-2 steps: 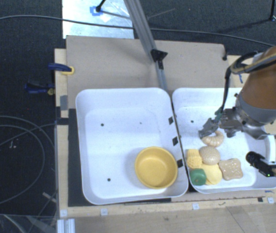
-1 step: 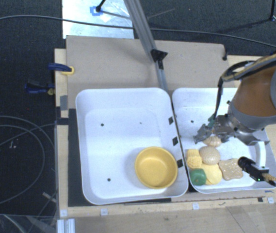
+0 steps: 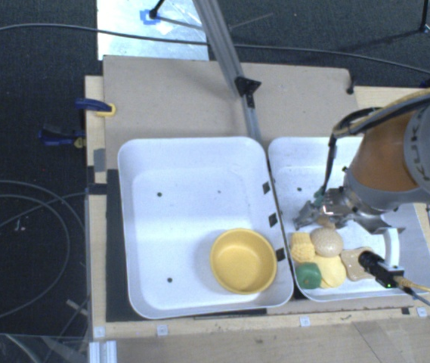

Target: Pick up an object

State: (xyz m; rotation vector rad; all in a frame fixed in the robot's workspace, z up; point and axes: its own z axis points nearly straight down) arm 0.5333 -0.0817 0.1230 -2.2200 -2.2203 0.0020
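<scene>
Camera view, round yellow bowl (image 3: 242, 260), lumpy beige ball (image 3: 326, 242)

arm (image 3: 426, 150) — grey casing | orange band | black cable — yellow lead

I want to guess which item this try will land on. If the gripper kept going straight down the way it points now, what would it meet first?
Probably the beige round object: the gripper hangs right by it, with the yellow corn-like piece just beside. Depth is hard to judge from this slanted view, so it might touch the right bin floor instead.

Bright even light, soft focus, bins (image 3: 192, 153) glaring.
</scene>
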